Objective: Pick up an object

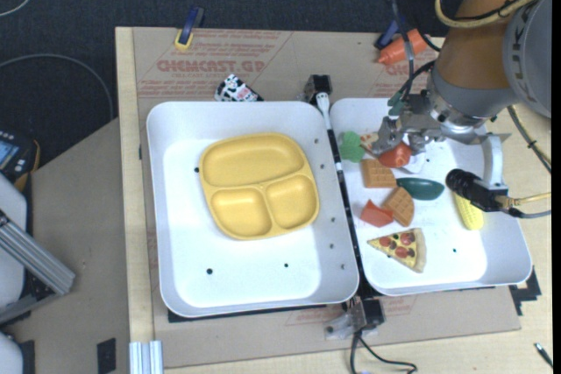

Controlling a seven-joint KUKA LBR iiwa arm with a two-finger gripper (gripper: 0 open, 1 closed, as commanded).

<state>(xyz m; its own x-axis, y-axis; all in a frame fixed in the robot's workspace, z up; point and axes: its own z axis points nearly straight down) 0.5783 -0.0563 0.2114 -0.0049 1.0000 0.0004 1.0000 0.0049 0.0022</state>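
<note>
Gripper [392, 138] low over small red toy [396, 156], glossy, rounded.

The grey arm with its orange band [491, 22] is running off the picture's right edge and covering the far rim of the right white bin [513, 254]. Its wrist is hiding part of a small red toy [396, 157] beneath it.

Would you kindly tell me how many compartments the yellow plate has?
3. The yellow plate in the left bin has one long compartment across the back and two smaller ones in front, left and right.
</note>
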